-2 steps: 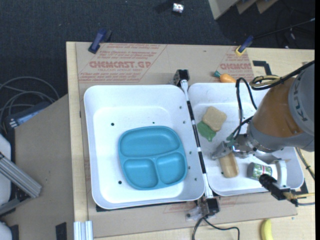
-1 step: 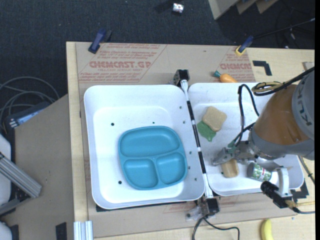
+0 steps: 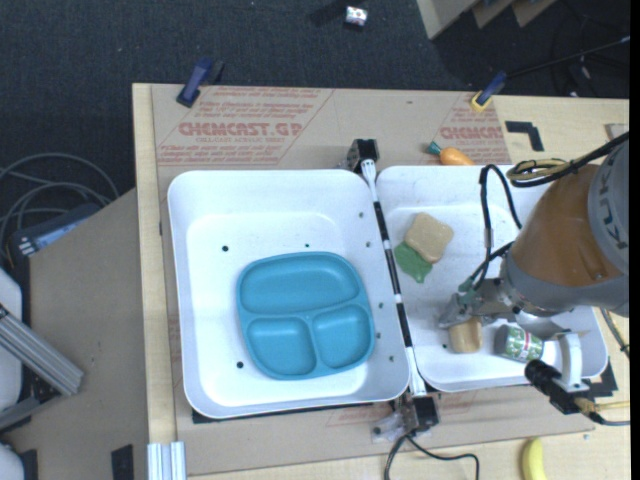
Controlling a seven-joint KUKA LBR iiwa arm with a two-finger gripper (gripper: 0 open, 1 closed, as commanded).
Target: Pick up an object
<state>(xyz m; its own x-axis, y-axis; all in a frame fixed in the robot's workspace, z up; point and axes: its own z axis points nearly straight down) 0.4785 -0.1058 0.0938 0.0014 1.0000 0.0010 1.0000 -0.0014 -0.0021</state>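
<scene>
Arm: the grey arm [image 3: 575, 238], orange band showing, is reaching in from the right and hanging low over the right bin, covering much of that bin's right half.

Gripper: the gripper [image 3: 458, 313] is sitting down inside the right bin near its front, its metal end pointing left; whether it is open or closed I cannot tell from up here, and nothing is visibly caught in it.

Small tan block: a small tan block [image 3: 463, 339] is lying on the bin floor just below the gripper's tip, seemingly touching it or just beside it.

Tan sponge: a larger tan sponge [image 3: 429, 236] is resting toward the back left of the right bin, well clear of the gripper.

Green piece: a green piece [image 3: 411, 262] is lying right against the sponge's front left edge, close to the divider between the bins.

Bottle: a small bottle with a green label [image 3: 521, 345] is lying on its side at the bin's front, just right of the tan block, under the arm.

Right bin: the right bin [image 3: 440, 373] is holding all of these loose items.

Left bin: the left bin [image 3: 200, 208] is holding a blue divided tray [image 3: 305, 313], three compartments facing up, sitting flat near the middle.

Bench: an orange carrot-shaped toy [image 3: 452, 155] is lying on the bench [image 3: 150, 268] just behind the right bin.
</scene>
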